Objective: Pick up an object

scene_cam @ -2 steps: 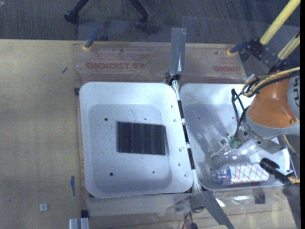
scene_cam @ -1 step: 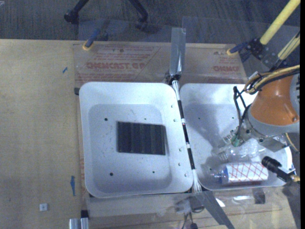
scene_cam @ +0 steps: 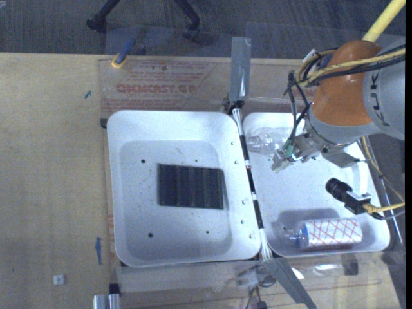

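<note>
Standing at the near edge of the bench, the closest thing in the right bin (scene_cam: 380, 240) is a can-like cylinder (scene_cam: 328, 232) lying on its side against the near wall. It has a white wrap with a red criss-cross pattern and a bluish cap end pointing toward the divider. Smooth and round, so I'd guess it rolls the second anything nudges it off-centre.

A bit further back there's a black cylindrical attachment (scene_cam: 344, 195) with a yellow cable trailing off to the right, hanging over the bin.

Past that is the gripper (scene_cam: 283, 156), hovering over the far half of the right bin, just beside a clear crinkly plastic bottle (scene_cam: 264, 140) lying in the far-left corner. Honestly can't tell if the fingers are spread or closed, too small and cluttered with cables. Nothing is visibly caught between them.

The risk as I see it is that the bottle is see-through, glossy and tucked against the bin wall, so the fingers could clip the rim or just squash and squirt it sideways.

The left bin (scene_cam: 122, 172) holds a flat dark rectangle (scene_cam: 191, 186) with ridged stripes, lying flush on the floor; probably tough to get fingers under.

Farthest back is the grey arm with its shiny orange band (scene_cam: 344, 85).
</note>
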You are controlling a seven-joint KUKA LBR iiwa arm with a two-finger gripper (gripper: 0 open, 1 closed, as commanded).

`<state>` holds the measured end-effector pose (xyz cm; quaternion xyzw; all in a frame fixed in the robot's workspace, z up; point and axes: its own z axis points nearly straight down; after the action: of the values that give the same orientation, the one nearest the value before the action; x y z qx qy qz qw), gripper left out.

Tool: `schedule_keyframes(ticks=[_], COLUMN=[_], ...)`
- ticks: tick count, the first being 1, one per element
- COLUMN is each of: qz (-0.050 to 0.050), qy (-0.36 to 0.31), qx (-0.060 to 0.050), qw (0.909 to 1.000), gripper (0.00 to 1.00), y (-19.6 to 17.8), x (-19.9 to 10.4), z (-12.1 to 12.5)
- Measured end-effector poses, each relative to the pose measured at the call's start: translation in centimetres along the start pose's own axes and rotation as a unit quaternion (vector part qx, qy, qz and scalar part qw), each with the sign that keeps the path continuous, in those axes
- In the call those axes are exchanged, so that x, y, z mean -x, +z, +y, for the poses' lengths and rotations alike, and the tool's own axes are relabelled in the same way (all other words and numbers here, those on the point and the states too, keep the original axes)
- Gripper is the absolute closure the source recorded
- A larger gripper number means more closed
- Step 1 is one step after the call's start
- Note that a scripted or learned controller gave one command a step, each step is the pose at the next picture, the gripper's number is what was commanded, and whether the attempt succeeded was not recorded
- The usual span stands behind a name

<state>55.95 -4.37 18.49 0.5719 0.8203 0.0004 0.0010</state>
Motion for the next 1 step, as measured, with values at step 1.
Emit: schedule_keyframes(ticks=[1], qz=[0.0], qy=[0.0], qx=[0.0], qw=[1.0], gripper=[0.0], y=[0.0], x=[-0.01], z=[0.0])
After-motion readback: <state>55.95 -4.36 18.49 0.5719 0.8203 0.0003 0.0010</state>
